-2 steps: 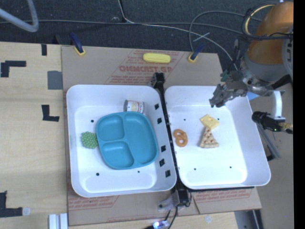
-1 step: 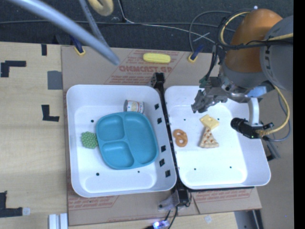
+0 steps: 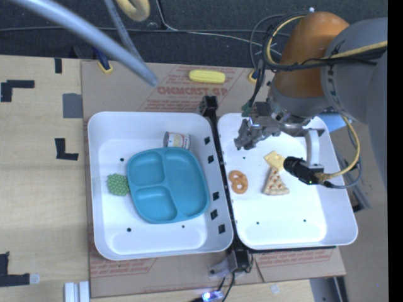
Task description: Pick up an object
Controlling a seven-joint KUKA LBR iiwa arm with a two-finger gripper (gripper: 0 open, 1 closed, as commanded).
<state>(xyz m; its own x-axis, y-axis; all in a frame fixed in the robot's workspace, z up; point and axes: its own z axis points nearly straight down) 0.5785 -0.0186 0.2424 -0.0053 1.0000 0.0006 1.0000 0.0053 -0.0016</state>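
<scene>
My gripper [image 3: 247, 138] hangs over the back left part of the right bin [image 3: 296, 231], fingers pointing down with nothing visible between them. In front of it on the bin floor lie a pretzel [image 3: 238, 181], a yellow cheese wedge [image 3: 274, 160] and a pizza slice [image 3: 275, 183]. The gripper is above and behind these, touching none of them. In the left bin [image 3: 107, 231] sit a blue divided plate [image 3: 168, 185], a small can [image 3: 177, 140] behind the plate and a green bumpy item [image 3: 117, 184] at the plate's left.
A yellow corn-like toy [image 3: 206, 77] lies on the cardboard behind the bins. A black divider strip [image 3: 217, 168] runs between the two bins. A grey pole [image 3: 82, 24] crosses the upper left.
</scene>
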